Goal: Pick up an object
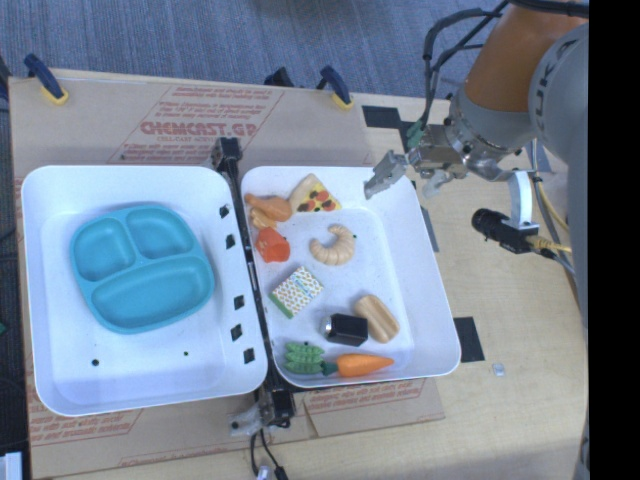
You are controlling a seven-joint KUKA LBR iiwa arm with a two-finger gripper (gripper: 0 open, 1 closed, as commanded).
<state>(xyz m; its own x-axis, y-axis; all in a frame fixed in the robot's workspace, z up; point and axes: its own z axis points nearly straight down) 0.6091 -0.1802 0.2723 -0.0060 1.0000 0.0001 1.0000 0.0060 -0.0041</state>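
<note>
Spotted eight toy foods in the right bin (425,268): one pizza slice (314,196), one croissant (334,245), one carrot (363,365) lying left-right with tip pointing right, plus others. Found one blue divided plate (142,265) in the left bin (40,268). Hovered over the right bin's far right corner, hand (400,175) spread, pinching nothing.

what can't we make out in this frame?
- Gripper: small and blurred at the right bin's top corner; finger state unreadable.
- Arm: cut off by the top edge.
- Black block: too small to identify.
- Carrot: its green end merges with the broccoli.
</note>
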